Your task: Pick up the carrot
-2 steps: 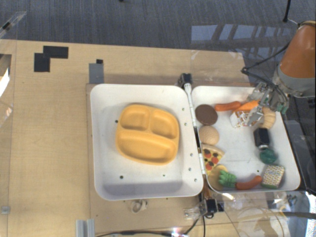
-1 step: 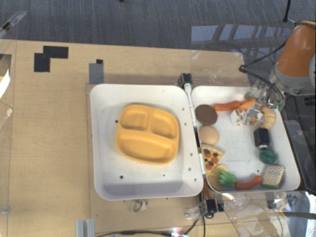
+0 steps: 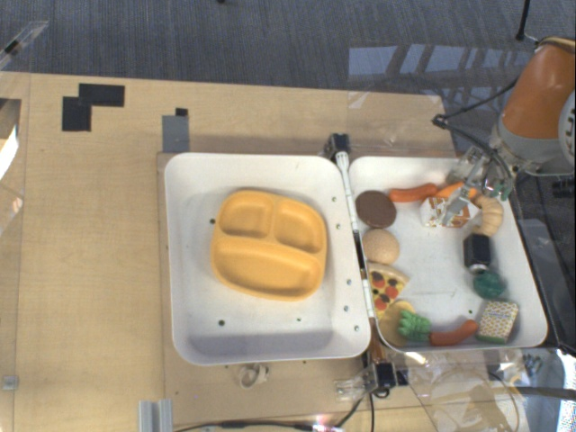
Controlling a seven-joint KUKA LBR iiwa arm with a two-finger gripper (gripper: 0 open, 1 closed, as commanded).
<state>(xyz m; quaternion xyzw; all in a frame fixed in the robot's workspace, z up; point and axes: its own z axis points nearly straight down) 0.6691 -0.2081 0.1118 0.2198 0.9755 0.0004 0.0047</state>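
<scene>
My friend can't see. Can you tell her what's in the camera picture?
A robot gripper hangs over the far end of the right bin, at an orange carrot among toy foods. A yellow divided plate sits in the left bin.

Carrot (image 3: 415, 193): slender, orange-red, tapered body, lying flat and roughly crosswise near the far wall of the right bin (image 3: 531, 282). One end sits just beside the round brown disc (image 3: 375, 209); the other end reaches toward the pincer (image 3: 461, 197), contact there not discernible.
</scene>
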